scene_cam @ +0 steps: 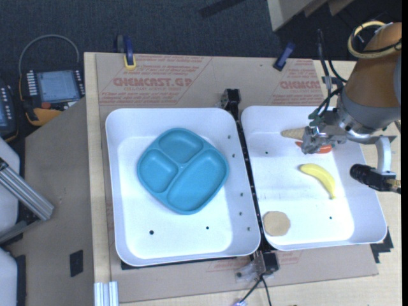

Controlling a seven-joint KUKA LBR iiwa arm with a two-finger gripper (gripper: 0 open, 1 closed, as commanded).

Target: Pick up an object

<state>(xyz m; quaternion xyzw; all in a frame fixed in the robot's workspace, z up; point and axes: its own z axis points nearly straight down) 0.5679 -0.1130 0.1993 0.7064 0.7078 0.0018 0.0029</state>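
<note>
My gripper hangs low over the back of the right bin, right above a small red-orange object that peeks out beneath it. A tan cone-shaped piece lies just to its left. In front of the gripper a yellow banana rests mid-bin, apart from it. A round tan cookie lies at the bin's front left corner. The left bin holds a blue divided plate.
The grey arm with its orange band enters from the upper right and covers the right bin's back right corner. A black clamp sits between the bins at the back. Cardboard underlies both bins.
</note>
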